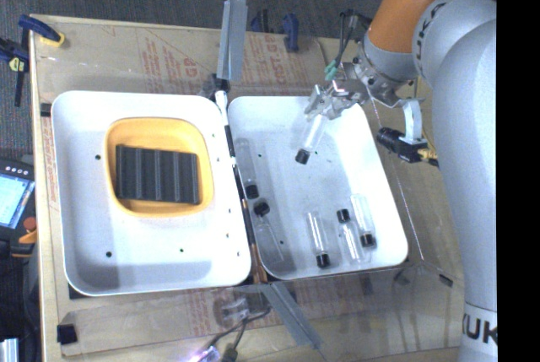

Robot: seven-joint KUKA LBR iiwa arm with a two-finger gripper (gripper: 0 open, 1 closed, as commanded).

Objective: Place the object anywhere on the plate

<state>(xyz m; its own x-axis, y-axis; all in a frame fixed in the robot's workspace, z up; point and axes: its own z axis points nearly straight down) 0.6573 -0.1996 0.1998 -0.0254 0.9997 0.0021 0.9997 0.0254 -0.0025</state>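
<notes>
A yellow plate (160, 131) lies in the left bin (84, 242), with a dark ridged block (158, 175) sitting on it. My gripper (326, 103) hangs over the far part of the right bin (278, 120). A clear tube with a black cap (310, 135) slants down and to the left from between its fingers, cap end lowest, so the gripper is shut on the tube's upper end. The held tube is well to the right of the plate, across the wall between the bins.
Several more clear, black-capped tubes lie in the right bin: two along its left wall (247, 170) and a group near the front right (350, 238). The arm's grey body (464, 141) fills the right side. Clamps and a metal bar (231, 35) stand behind the bins.
</notes>
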